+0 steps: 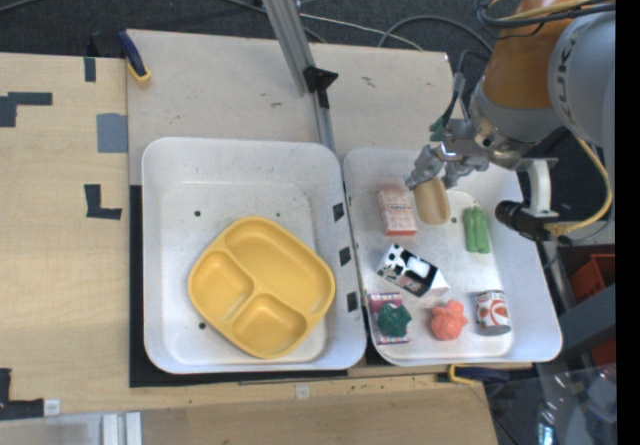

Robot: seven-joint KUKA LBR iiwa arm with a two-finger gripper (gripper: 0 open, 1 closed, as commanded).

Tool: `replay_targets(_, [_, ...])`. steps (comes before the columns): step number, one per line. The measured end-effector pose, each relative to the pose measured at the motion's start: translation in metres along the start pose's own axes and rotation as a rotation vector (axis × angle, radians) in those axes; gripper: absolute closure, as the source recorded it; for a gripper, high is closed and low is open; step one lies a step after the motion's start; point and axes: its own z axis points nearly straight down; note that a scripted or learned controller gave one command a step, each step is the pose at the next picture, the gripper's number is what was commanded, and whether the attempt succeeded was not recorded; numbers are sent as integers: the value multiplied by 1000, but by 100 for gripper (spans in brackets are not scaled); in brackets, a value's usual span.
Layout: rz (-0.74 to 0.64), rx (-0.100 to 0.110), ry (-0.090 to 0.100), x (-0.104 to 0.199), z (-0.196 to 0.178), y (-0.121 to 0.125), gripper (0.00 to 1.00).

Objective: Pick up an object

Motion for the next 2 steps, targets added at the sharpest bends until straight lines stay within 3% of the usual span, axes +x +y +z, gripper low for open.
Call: replay_targets(2, [-1, 0, 1, 103, -16, -17, 100])
